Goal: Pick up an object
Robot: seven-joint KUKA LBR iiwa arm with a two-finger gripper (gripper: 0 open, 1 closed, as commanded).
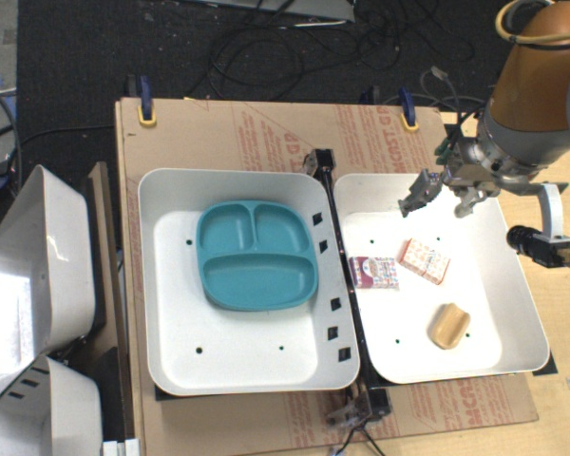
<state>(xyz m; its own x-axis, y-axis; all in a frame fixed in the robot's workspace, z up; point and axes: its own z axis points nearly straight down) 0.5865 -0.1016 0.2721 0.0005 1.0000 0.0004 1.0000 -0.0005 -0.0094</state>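
Above the right bin (513, 283), the gripper (446, 194) hangs spread wide, holding nothing; it should drop straight onto the pink box (425, 260).

Two white bins (171, 283) sit side by side on the bench. The left bin holds one thing: a teal divided plate (257, 255) with three compartments. The right bin (513, 340) holds three things, all counted from the plate outward: one small purple-and-white packet (374, 273) just beyond the divider, one pink patterned box (425, 259) a little farther right, and one tan rounded block (449, 326) (its kind is hard to tell) farther right and lower. One arm with one gripper (441, 196) hangs over the right bin.
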